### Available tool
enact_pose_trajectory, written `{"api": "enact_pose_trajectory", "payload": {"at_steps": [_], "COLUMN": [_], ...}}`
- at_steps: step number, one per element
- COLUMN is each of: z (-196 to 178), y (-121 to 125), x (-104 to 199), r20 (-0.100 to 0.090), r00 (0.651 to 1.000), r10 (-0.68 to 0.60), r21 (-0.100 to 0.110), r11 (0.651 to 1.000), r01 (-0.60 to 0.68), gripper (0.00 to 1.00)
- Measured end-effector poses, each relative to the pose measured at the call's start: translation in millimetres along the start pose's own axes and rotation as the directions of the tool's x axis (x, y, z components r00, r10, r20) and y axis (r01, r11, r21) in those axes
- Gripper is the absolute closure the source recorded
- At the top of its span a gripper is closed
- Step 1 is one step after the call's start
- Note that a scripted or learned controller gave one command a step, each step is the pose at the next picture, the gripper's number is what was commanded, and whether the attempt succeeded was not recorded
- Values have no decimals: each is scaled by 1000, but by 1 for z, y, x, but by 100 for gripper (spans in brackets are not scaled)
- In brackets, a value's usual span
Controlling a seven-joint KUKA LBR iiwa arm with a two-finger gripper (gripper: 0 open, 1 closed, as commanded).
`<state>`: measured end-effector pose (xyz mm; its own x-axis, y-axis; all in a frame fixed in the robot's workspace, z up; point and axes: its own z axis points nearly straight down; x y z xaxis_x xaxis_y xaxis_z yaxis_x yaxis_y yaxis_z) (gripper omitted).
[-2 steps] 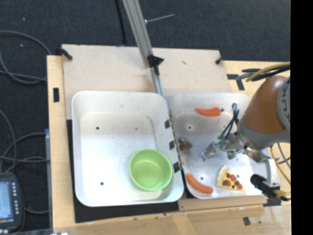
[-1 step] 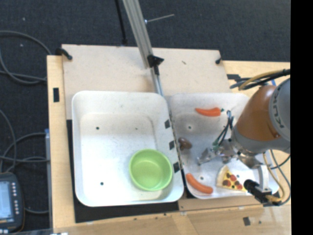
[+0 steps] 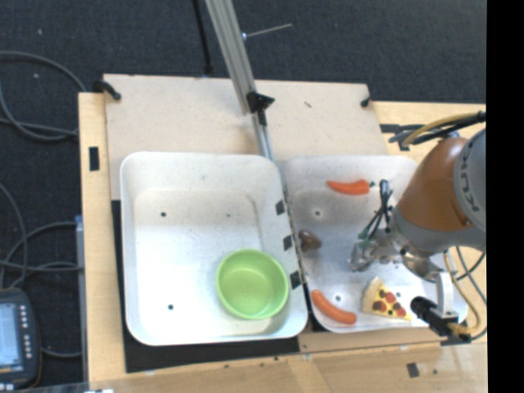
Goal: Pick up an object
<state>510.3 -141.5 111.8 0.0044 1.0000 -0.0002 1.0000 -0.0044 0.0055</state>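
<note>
A: Nearest, what lies in the right bin (image 3: 327,174)?
B: Toy sausage (image 3: 333,308), pizza slice (image 3: 384,300); light, rigid. Grip the sausage's middle. Gripper (image 3: 365,256) hovers just beside the pizza, its opening unreadable.

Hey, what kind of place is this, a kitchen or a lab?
Most likely a robotics lab: a robot arm reaches over two white bins of toy food, such as a pizza slice, with loose cables on dark carpet.
</note>
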Motion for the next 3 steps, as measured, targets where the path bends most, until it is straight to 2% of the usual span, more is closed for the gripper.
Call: {"api": "enact_pose_trajectory", "payload": {"at_steps": [2,3], "z": [-95,-159], "y": [-2,0], "x": [-12,-13], "r20": [1,3], "r00": [1000,1000], "r10": [-8,-9], "r21": [-2,-4], "r11": [1000,1000], "r01": [8,9], "gripper": [100,100]}}
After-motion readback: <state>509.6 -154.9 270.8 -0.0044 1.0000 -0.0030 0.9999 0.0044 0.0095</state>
